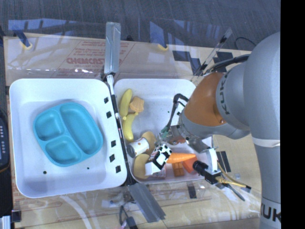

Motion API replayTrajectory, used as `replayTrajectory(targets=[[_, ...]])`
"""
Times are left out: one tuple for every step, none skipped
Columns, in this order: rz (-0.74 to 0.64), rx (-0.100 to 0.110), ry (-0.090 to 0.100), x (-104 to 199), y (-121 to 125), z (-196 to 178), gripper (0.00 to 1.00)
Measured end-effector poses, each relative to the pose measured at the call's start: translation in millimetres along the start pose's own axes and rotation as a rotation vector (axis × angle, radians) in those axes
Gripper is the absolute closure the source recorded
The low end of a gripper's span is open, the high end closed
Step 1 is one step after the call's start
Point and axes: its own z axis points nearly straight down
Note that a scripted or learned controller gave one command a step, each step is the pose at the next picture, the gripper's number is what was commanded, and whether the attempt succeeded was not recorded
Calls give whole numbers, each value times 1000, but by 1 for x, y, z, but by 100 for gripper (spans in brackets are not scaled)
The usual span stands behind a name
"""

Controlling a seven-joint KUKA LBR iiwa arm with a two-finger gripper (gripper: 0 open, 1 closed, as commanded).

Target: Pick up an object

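You saw two shallow white plastic bins: the left bin (pixel 19 128) held one blue divided tray (pixel 68 133); the right bin (pixel 157 87) held two yellow bananas (pixel 126 102), one orange carrot (pixel 181 158) and a jumble hard to separate. The gripper (pixel 167 136) hung over that pile, wrist-hidden; its spread could not be told

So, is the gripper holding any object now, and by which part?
It cannot be told: the gripper is low among the toys in the right bin, near the carrot.
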Motion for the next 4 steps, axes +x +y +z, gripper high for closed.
replayTrajectory(targets=[[605, 2, 0, 25, 39, -24, 100], [944, 1, -1, 21, 36, -106, 100], [1427, 3, 1, -32, 60, -12, 100], [979, 8, 2, -59, 55, -12, 100]])
